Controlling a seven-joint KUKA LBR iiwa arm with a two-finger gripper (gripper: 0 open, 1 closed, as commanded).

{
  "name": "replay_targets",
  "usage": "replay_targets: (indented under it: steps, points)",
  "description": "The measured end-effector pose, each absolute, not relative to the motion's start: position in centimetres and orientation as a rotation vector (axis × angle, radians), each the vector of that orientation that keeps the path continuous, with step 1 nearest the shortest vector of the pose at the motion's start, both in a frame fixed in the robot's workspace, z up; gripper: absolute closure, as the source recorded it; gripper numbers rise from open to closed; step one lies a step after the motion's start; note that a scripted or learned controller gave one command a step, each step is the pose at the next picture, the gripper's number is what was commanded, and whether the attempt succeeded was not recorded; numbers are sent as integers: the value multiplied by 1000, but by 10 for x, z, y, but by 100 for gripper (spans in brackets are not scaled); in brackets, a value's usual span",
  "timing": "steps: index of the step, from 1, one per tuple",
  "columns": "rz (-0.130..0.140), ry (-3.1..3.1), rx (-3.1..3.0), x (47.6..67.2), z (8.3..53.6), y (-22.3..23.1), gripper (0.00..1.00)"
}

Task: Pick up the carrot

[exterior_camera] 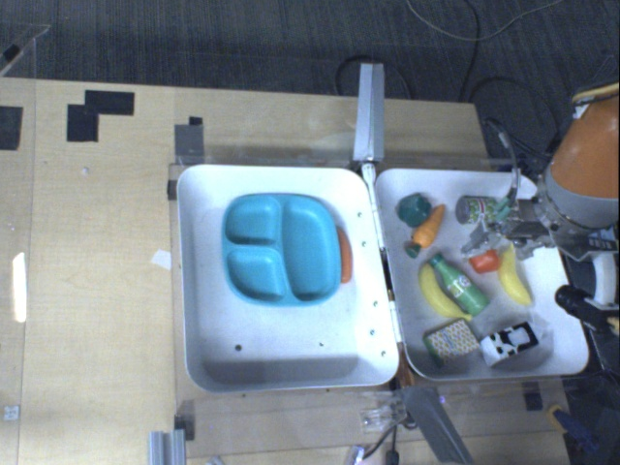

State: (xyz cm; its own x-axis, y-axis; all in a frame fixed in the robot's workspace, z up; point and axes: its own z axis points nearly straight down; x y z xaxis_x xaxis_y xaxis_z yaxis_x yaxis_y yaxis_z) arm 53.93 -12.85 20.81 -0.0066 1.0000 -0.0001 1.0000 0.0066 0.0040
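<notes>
While I am hanging over the right bin (pixel 577 356), my jaws (pixel 499 229) are sitting low at about three o'clock of it, just above a small red piece (pixel 483 261) and beside a yellow banana (pixel 513 277). I cannot tell if the jaws are apart or together, because the metal parts are blurring into the things below them.

The carrot (pixel 427 227) is lying at about ten o'clock in this bin, tilted, with its green end touching or almost touching a dark green round thing (pixel 417 207). It is well apart from my jaws, toward nine o'clock from them, and nothing is holding it.

I am judging the risk like this: the bin is crowded. A green bottle (pixel 459 285) and a second banana (pixel 439 294) are lying just at five o'clock of the carrot, and a grey can (pixel 476 207) is lying between the carrot and me. If I am coming down where I am now, I am probably closing on the red piece or the banana instead. An orange strip (pixel 346 257) beside the blue tray (pixel 281 248) in the left bin (pixel 199 289) could also be confusing the program.
</notes>
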Motion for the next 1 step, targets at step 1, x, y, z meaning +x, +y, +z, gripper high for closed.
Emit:
replay_targets:
  steps: [1]
  points:
    - [5,2114,2321,641,185,-68,0]
